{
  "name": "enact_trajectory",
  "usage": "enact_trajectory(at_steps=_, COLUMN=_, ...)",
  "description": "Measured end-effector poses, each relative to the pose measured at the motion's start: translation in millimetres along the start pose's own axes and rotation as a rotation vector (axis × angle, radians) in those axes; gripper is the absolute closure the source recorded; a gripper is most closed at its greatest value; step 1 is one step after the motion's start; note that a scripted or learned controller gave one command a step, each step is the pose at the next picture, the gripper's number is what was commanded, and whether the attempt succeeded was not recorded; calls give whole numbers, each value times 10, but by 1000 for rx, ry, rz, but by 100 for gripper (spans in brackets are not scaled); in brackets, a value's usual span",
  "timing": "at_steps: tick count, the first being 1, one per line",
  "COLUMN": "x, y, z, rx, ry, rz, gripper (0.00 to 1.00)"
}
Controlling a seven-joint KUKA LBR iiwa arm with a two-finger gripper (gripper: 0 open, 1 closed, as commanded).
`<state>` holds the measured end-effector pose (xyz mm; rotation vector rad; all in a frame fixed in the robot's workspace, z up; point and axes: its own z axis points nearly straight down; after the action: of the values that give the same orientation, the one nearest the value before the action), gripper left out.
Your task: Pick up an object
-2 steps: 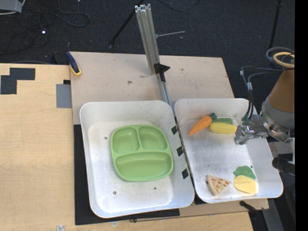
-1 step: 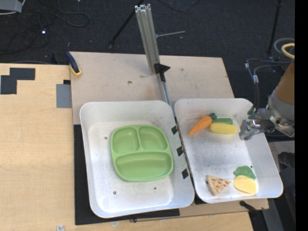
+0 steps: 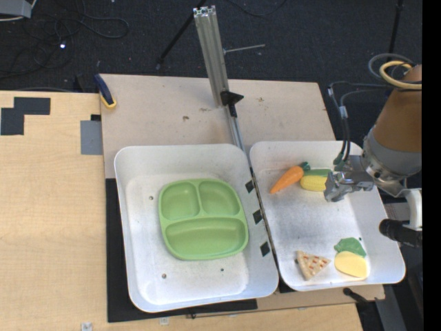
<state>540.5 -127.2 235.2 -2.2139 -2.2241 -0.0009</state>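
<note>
Nothing is lifted yet: my gripper [image 3: 333, 187] sits low in the right bin [image 3: 310, 216], near its far edge, with the grasp itself still to do. The yellow toy corn [image 3: 313, 181] lies touching my jaws on their left, beside the toy carrot [image 3: 286, 178]; I cannot tell whether they are apart or clamped on it.
</note>
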Motion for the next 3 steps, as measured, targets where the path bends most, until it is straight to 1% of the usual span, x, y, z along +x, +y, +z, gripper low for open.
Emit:
enact_trajectory(at_steps=1, x=486, y=25, z=-69, rx=0, ry=-1, rz=0, gripper=100)
enact_trajectory(at_steps=2, x=1116, y=15, z=-42, rx=2, ry=-1, rz=0, gripper=100)
enact_trajectory(at_steps=3, x=1715, y=-79, z=-4, rx=3, ry=0, rz=-1, gripper=100)
